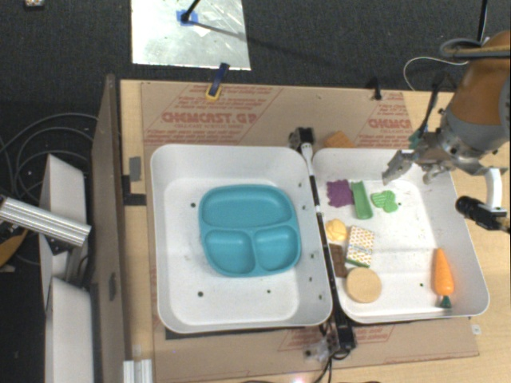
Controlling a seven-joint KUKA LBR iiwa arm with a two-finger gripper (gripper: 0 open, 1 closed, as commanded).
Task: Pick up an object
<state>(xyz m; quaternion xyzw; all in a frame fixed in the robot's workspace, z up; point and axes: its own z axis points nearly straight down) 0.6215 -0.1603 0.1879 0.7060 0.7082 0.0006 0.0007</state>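
Overhead, the bench carried two shallow white bins side by side. The left bin held a blue divided plate with three compartments, lying flat near its middle. The right bin held the loose items: a purple piece and a green stick-shaped piece just beside each other near the bin's far-left part, with a small green leafy piece just right of the stick. Nearer the camera, along the left wall, lay a pale yellow piece, a patterned block and a dark brown piece, all close together, and below them a round tan cookie-like disc. A toy carrot lay apart from the rest by the right wall, its green tip pointing toward the camera.

The arm reached in from the right, its orange band at the frame's edge. The gripper hung over the far part of the right bin, above and slightly right of the leafy piece, with nothing seen between its fingers; how far apart they stood could not be told. An orange item sat outside the bins, just beyond the right bin's far-left corner.
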